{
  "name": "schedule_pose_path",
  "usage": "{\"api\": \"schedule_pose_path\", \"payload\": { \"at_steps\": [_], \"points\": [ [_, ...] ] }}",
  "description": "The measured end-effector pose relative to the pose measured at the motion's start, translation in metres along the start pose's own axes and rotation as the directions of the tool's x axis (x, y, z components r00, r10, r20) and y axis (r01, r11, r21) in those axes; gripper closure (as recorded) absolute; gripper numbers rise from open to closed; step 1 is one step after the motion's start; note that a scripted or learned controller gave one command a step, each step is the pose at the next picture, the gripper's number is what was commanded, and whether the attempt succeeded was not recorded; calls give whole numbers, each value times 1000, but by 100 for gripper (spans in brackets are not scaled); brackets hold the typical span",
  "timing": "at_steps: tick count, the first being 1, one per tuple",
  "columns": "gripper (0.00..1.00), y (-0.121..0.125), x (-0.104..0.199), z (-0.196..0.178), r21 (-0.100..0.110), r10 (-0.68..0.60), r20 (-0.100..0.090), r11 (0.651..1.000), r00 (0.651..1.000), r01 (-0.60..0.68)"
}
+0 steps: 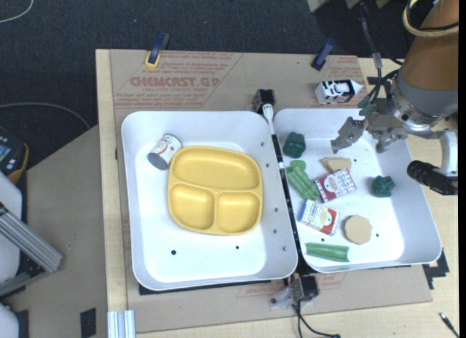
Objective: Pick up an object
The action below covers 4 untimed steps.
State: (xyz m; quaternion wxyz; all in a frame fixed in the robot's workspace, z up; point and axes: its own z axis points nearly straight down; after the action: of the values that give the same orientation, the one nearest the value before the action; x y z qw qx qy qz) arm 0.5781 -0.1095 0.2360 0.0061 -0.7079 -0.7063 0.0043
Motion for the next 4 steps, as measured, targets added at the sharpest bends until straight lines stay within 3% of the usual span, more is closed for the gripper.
{"api": "schedule_pose_path", "payload": {
  "at_steps": [1,3,4],
  "points": [
    [0,2,0,-7,-13,-2,2,1000,1000,2],
    [0,7,-10,86,-8,-2,1,1000,1000,2],
    [0,11,-7,146,-15,-3,5,1000,1000,3]
  ]
}}
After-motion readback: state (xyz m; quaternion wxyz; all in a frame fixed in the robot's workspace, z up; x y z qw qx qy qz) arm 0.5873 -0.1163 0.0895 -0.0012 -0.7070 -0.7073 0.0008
